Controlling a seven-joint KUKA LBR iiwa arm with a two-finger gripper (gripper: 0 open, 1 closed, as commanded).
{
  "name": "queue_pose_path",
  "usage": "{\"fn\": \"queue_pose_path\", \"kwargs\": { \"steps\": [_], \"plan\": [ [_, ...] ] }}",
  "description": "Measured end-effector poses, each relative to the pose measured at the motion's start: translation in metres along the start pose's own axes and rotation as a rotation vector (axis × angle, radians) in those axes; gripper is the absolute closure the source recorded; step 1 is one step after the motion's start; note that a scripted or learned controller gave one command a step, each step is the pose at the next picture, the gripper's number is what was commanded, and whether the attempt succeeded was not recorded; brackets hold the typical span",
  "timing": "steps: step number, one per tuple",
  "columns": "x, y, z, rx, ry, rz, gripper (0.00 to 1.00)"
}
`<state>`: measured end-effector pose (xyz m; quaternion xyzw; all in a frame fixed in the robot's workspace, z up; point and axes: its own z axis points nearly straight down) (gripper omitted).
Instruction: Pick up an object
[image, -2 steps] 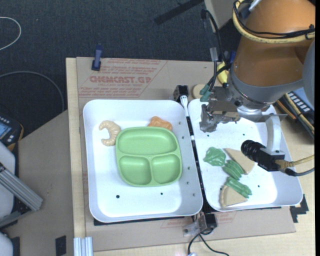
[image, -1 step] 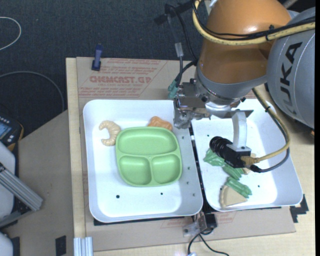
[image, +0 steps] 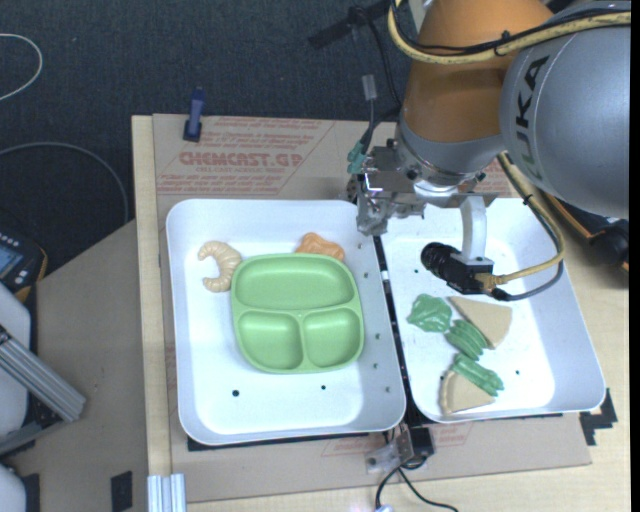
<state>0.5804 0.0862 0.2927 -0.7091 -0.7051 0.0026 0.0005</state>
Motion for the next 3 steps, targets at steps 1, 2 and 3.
{"fn": "queue_pose_path", "kwargs": {
  "steps": [1,2,3],
  "plan": [
    [-0.017,-0.009,-0.17,-0.027,0.005,-0.005,1.0],
    [-0.009,-0.034,-0.067,0.007,0.002,-0.005,1.0],
    [0.033,-0.085,-0.022,0.005,0.003,-0.01,1.0]
  ]
}}
